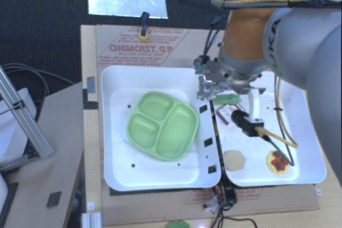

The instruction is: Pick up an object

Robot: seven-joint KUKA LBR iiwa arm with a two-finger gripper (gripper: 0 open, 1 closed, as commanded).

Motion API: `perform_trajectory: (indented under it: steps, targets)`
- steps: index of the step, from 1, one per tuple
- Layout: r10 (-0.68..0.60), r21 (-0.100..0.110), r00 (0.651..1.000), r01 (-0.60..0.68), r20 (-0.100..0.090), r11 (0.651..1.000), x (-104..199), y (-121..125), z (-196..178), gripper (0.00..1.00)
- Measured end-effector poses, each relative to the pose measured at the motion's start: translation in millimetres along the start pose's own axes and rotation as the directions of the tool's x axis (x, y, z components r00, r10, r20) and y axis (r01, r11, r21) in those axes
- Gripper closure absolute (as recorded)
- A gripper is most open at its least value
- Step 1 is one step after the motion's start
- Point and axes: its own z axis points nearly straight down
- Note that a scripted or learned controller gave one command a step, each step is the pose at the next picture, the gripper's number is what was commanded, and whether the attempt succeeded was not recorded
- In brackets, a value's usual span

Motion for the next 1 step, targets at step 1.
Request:
perform_trajectory:
  steps: [1]
  targets:
    - [0.016, -0.002, 1.000, -0.016, 0.005, 1.000, -80.7, 10.6, -23.4, 1.00]
